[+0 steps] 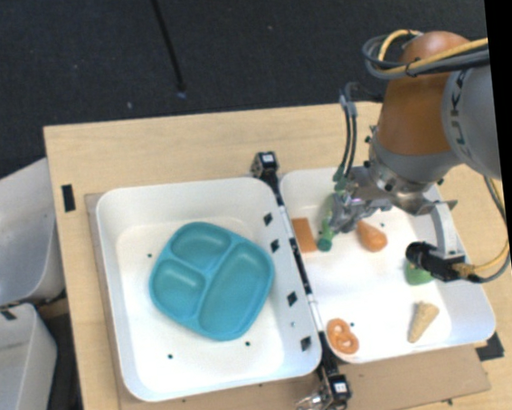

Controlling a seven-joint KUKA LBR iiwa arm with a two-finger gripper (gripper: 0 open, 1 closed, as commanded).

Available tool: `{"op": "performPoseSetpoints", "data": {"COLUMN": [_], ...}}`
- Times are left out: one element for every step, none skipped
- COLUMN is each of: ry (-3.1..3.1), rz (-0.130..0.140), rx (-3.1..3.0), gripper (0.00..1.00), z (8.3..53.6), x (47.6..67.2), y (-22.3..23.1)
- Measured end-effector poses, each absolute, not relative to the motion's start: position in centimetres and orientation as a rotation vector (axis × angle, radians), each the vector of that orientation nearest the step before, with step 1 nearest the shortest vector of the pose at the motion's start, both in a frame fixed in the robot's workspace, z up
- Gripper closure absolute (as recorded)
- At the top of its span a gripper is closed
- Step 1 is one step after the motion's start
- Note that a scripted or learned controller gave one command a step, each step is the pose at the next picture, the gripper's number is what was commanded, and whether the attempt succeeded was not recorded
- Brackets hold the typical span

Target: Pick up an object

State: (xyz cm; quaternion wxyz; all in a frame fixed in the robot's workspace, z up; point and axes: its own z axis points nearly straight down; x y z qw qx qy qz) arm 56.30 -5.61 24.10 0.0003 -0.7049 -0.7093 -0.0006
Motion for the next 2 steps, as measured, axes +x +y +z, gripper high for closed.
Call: {"op": "performPoseSetpoints", "data": {"ry": [-2.231,-2.229], "rz": [-0.005,-0.001], "rx": [-2.213,-2.214], "gripper": [1.0,1.0], "z": [25.1,24.8], "x": [56.4,56.4], "y": [-0.4,3.9]}}
